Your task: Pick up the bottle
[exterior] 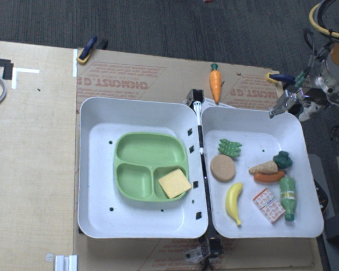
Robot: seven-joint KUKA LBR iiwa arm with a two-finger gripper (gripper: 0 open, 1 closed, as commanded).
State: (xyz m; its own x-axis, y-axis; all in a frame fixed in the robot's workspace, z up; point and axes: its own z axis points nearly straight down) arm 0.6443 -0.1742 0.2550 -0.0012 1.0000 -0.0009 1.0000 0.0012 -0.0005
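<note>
Hovering gripper [284, 103] seen above right white bin's [308, 157] far corner; finger state cannot be told. Approach step judged underway; descent required onto green plastic bottle [288, 197] lying near right wall.

Two bins sit side by side on the tabletop [27, 167], the left bin [87, 213] holding a divided tray [134, 152] with a cheese slice [174, 183] in its near right compartment. In the right bin [258, 124], a bottle [287, 198] lies along the right wall, a small box [268, 205] just left of it, a banana [233, 204] further left. Behind the banana rests a cookie [223, 168], with pea pods [229, 147] behind that. A sausage [268, 177], bread piece [264, 167] and broccoli [282, 160] cluster behind the bottle. A carrot [214, 82] lies on the tabletop behind the bins. The gripper [289, 103] hangs over the right bin's far right corner.
</note>
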